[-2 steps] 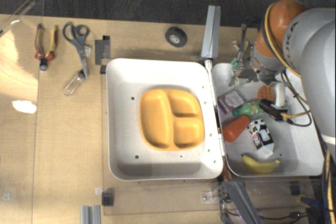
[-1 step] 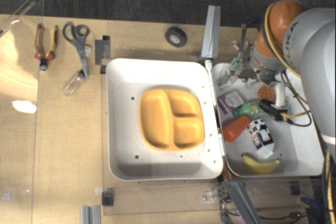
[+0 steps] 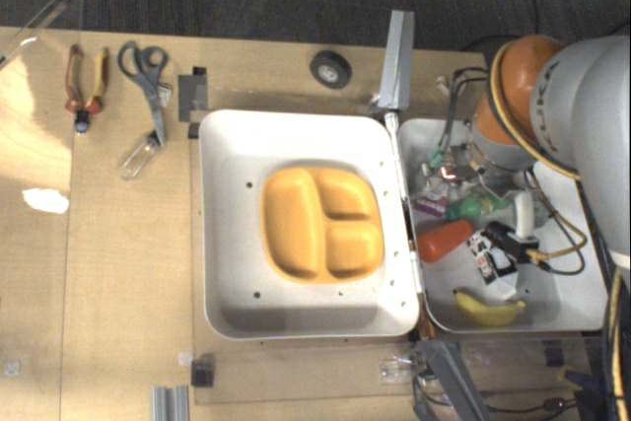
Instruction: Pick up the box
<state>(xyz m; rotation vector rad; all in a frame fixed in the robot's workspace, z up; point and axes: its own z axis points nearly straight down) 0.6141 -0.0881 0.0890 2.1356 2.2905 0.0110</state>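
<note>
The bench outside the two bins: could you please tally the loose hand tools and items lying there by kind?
Scissors: 1
Pliers: 1
Tape roll: 1
Total: 3

Box (image 3: 489, 256): small carton, dark, with white and red patches on the faces that show; print too small to read. Lies in the right-hand bin (image 3: 582, 315), about mid-bin, slightly toward the near side. Skewed to the bin walls, one corner pointing near-right, and seemingly tipped rather than flat, though the pose is hard to fix. Just right of a red-orange tapered item (image 3: 444, 240), edges close or touching, cannot tell which. A banana (image 3: 488, 309) lies nearer, apart from it. Dark cabling (image 3: 552, 253) crosses its far-right side and hides part of its outline.
</note>
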